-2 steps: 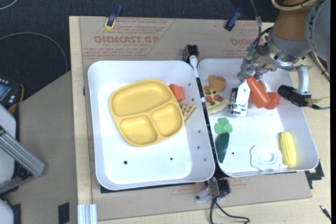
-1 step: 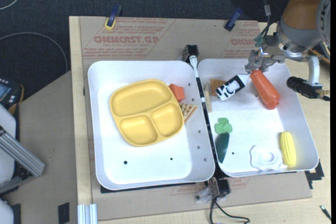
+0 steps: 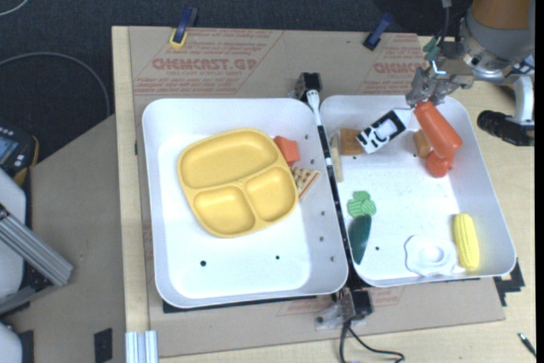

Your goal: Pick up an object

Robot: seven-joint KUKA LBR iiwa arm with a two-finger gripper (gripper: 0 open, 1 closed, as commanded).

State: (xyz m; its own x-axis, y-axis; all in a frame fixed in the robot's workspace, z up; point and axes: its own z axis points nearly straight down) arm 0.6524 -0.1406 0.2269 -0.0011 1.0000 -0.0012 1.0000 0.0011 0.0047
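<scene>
Orange smooth sausage (image 3: 439,128), gripper (image 3: 427,91) just above

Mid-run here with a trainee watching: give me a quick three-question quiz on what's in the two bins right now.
1. True or false: the yellow divided plate lies in the left bin.
2. Which object lies nearest the gripper? A) corn cob B) red sausage C) fried egg
3. Fill in: the green-topped dark vegetable lies in the ____ bin.

Key: 1 true. 2 B. 3 right.
</scene>
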